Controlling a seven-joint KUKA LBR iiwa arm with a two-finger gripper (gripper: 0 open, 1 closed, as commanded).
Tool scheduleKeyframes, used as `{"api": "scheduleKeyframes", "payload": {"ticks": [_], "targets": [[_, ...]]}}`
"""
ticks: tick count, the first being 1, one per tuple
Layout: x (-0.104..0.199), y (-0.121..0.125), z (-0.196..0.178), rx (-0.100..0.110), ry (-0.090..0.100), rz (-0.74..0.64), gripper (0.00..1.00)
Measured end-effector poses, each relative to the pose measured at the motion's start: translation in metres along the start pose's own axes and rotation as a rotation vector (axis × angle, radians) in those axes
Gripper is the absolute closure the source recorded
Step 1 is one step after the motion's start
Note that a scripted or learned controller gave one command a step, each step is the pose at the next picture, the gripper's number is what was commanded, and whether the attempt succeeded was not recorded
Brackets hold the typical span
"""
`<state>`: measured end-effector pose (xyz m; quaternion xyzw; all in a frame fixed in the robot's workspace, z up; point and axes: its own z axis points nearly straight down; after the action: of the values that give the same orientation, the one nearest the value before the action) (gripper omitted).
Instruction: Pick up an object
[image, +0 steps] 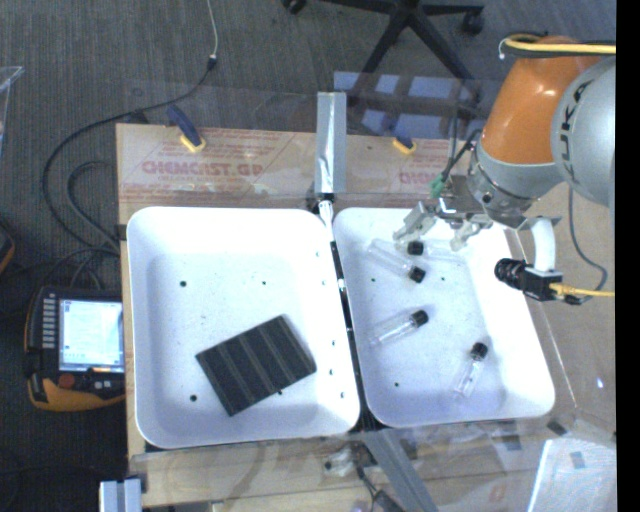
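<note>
Gripper (440, 226) spread, nothing between its fingers — poised at upper right over the right bin (520, 400), above the nearest vial (397, 261), apparently lining up a grasp.

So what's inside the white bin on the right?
The right white bin holds small clear tubes with black caps: one, another, and some under the claw, which partly covers them, so their count is unclear.

**Materials and finishes**

Both bins, left bin (150, 300) and right bin (520, 380), glossy white plastic, speckled. Ribbed black block (256, 364) matt, rubbery-looking. Vials (400, 326) clear plastic or glass, black caps. Arm's orange band (530, 100) smooth, shiny. Bench board (230, 170) matt cardboard-like brown.
</note>
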<state>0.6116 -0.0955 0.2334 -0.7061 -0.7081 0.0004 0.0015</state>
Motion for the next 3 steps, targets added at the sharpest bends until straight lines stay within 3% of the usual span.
{"api": "scheduleKeyframes", "payload": {"ticks": [1, 2, 3], "targets": [[-0.053, 0.006, 0.14, -0.003, -0.001, -0.087, 0.0], [-0.062, 0.048, 0.144, 0.017, 0.002, -0.06, 0.0], [-0.015, 0.052, 0.144, 0.022, -0.012, -0.072, 0.0]]}}
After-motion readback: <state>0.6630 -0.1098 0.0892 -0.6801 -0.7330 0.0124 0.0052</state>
